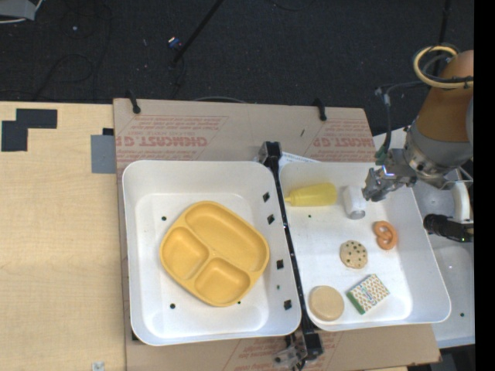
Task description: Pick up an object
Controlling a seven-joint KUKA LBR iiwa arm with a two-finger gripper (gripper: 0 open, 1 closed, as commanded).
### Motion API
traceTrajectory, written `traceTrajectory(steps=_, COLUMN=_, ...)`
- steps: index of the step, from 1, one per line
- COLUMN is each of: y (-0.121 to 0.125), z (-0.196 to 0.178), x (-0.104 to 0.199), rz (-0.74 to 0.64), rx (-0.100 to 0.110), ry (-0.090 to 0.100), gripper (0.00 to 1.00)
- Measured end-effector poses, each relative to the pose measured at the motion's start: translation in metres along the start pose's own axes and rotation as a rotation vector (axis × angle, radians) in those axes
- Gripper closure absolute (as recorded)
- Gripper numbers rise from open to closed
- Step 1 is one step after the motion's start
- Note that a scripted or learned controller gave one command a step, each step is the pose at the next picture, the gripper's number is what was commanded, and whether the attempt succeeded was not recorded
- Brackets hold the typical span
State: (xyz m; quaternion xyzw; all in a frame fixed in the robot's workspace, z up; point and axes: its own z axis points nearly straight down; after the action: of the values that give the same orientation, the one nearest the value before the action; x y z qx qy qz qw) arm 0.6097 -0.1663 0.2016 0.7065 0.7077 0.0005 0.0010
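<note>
The right bin [433, 284] holds a yellow mustard bottle [311, 195] lying on its side, a small white cup [354, 202], an orange pretzel [384, 235], a speckled cookie [354, 254], a tan round bun [326, 303] and a patterned green-and-white packet [369, 293]. My gripper [377, 184] hangs over the bin's upper right part, just right of the white cup and above the pretzel. Nothing shows between its fingers.
The left bin [143, 207] carries a yellow divided plate [214, 252]. A black divider [280, 238] runs between the two bins. Cardboard [216, 130] lies under both bins, and a wooden bench surface [54, 238] stretches to the left.
</note>
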Motion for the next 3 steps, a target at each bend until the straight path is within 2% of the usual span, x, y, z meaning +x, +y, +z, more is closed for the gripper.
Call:
traceTrajectory(steps=1, y=0.0, z=-0.004, x=0.0, rz=-0.001, rx=0.003, ry=0.001, gripper=1.0)
traceTrajectory(steps=2, y=-0.022, z=-0.003, x=0.046, rz=-0.002, rx=0.007, ry=0.003, gripper=1.0)
traceTrajectory(steps=3, y=-0.031, z=0.004, x=0.096, rz=-0.003, rx=0.007, ry=0.003, gripper=1.0)
